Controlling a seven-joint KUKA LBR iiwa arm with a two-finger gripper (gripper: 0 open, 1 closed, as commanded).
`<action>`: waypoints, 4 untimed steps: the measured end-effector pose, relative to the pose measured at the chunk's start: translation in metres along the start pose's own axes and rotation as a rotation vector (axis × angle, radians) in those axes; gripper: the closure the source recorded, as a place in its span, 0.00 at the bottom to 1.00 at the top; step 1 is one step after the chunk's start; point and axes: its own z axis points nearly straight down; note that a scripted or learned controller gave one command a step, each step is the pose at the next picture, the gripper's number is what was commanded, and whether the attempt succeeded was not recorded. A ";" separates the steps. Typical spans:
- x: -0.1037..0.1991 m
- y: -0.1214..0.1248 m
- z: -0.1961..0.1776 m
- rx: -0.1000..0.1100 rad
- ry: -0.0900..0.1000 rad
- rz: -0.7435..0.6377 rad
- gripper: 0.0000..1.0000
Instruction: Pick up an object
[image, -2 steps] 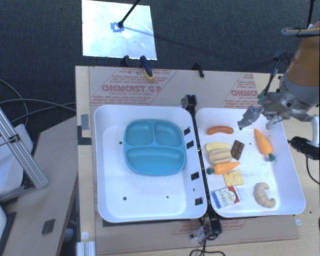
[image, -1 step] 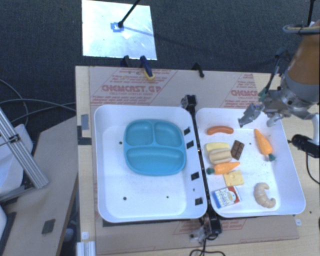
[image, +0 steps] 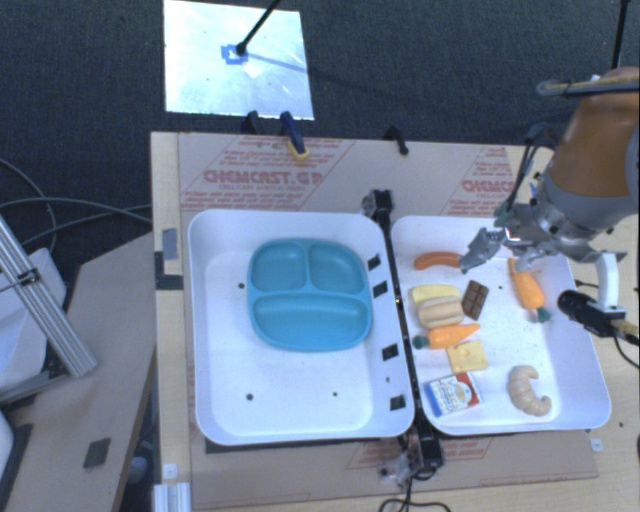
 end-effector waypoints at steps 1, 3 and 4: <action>0.003 0.005 0.043 0.001 0.000 0.000 0.00; 0.010 0.000 0.147 -0.006 -0.004 0.001 0.00; 0.010 0.002 0.133 -0.011 -0.003 0.002 1.00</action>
